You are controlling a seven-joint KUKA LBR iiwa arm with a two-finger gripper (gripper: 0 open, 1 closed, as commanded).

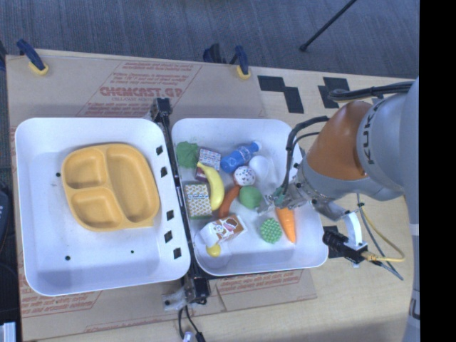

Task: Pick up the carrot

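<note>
Camera view: The worktop [342, 291] carries two shallow white bins side by side. The left bin [43, 262] contains a yellow compartment tray [108, 186]. The right bin [242, 262] contains mixed toy items: a banana [211, 184], a blue bottle [237, 157], a green leafy piece [187, 153], a spotted white ball [244, 176], a green round item [250, 197], a green textured ball [270, 230] and a small carton [223, 229].

The carrot [286, 224] lies in the right bin near its right wall, orange body pointing toward the near rim, just beside the green textured ball. The arm [356, 152] reaches in from the right. The jaws [283, 199] sit directly over the top end of the carrot, at or touching it. Whether the jaws are spread or pressed together cannot be determined; the wrist hides them. The carrot body rests on the bin floor.
</note>
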